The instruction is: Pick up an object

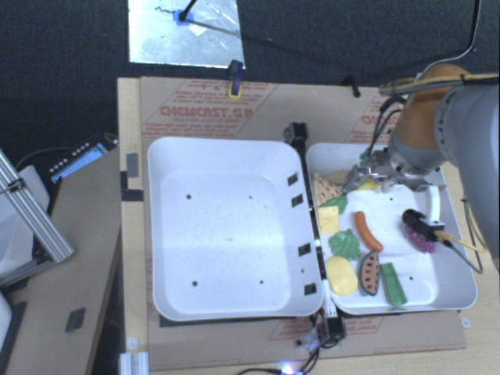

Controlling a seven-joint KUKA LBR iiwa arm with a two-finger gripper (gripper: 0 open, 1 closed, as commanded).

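Note:
The right bin holds several toy foods. Down its middle lie an orange sausage, a yellow cheese slab, a green leafy piece, a pale yellow round piece, a watermelon slice and a green stick. A tan waffle rests at the bin's far left corner. A dark purple piece lies to the right. My gripper hangs low over the bin's far end, just right of the waffle, with a yellow piece beside it.
The left bin stands beside the right one, and black clips line the shared wall. The grey arm covers the right bin's far right corner. A cardboard sheet lies under both bins.

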